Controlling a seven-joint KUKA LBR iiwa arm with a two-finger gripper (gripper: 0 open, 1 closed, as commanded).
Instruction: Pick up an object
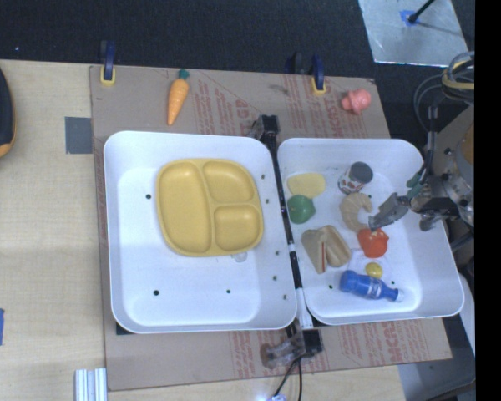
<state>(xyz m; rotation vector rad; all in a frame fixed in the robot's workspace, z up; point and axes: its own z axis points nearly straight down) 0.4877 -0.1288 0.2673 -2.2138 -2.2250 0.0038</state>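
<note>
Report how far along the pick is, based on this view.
Done: the gripper has reached into the right bin, low among the items, between the tan piece and the red object.
In hand: nothing visibly sits between its fingers.
Left: the grasp and the lift. The blue bottle, hot dog, green ball and the rest all lie in the bin.

A yellow divided plate (210,205) is seen in the left bin (129,303). In the right bin (438,295), the pincer (376,220) is positioned just above a red tomato (373,244), beside a blue bottle (367,286).
</note>
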